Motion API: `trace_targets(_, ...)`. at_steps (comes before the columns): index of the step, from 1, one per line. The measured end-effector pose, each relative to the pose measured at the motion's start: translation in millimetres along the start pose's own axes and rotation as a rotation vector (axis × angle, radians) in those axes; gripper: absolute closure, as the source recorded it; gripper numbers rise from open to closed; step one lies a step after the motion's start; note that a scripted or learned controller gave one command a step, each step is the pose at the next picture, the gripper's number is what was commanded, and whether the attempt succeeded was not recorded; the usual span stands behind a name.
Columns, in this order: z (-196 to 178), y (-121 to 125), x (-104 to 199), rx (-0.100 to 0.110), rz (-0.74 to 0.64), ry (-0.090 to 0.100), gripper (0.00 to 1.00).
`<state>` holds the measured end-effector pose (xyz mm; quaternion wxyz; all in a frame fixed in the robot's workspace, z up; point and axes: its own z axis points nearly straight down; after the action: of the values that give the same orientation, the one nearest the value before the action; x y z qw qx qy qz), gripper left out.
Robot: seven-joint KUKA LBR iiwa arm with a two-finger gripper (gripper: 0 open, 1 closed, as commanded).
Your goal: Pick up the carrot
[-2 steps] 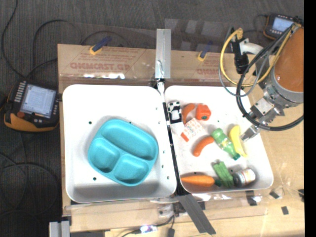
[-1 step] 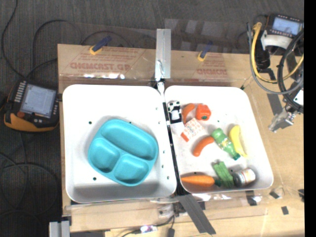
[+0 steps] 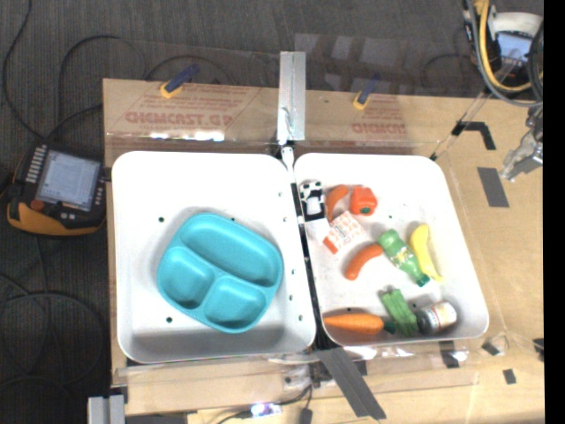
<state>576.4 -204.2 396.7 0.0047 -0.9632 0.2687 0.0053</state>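
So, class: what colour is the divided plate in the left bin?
Turquoise blue; the divided plate shows clearly in the camera view.

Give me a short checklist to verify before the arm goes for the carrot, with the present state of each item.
1. Carrot located, front of the right bin, by the divider: ok.
2. Carrot top uncovered: ok.
3. Room beside it: not ok; a green item touches its right end.
4. Gripper above the carrot: not ok; it is at the right edge, outside the bin.
5. Gripper ready to grasp: cannot tell.
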Motion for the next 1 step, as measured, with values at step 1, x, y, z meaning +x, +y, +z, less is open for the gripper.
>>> trace_targets(1,40.4,-9.4,37.8,0.000,-0.294,-0.001,1.00)
